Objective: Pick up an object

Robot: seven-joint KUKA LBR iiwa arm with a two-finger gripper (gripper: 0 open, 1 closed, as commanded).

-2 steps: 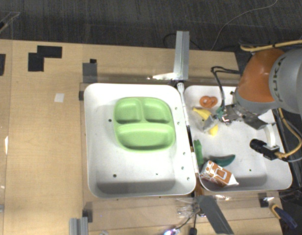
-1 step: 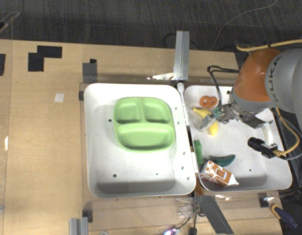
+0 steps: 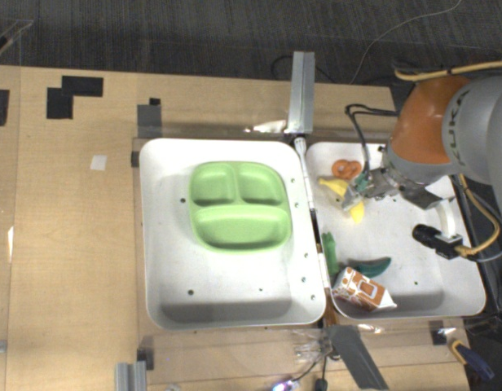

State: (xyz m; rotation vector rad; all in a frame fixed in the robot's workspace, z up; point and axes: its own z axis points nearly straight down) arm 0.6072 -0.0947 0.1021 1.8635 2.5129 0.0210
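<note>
**Gripper low over the yellow piece in the right bin**

Gripper [image 3: 363, 187] sits down among the small items at the back of the right-hand shallow white bin [image 3: 446, 300], at the end of the grey arm with its orange band [image 3: 426, 129]. Whether it is open, closed, or gripping anything I cannot tell; the tip is a dark tangle from this slant.

Touching or just beside the tip lies a yellow banana-shaped plastic toy [image 3: 342, 192], with a small orange ring-like piece [image 3: 345, 169] just behind it. Nearer the front of the same bin rest a dark green curved pod-like toy [image 3: 368, 265] and a brown-and-white crumpled snack packet [image 3: 363, 290]. The left-hand white bin [image 3: 165, 300] carries a light green three-compartment plastic plate [image 3: 238, 204].

The yellow toy looks the likely target. I judge it light, stiff and smooth, so apt to slip or roll out of a loose pinch. Best taken across its narrow middle, with the pinch squared to its length, not at a tapering end.
</note>
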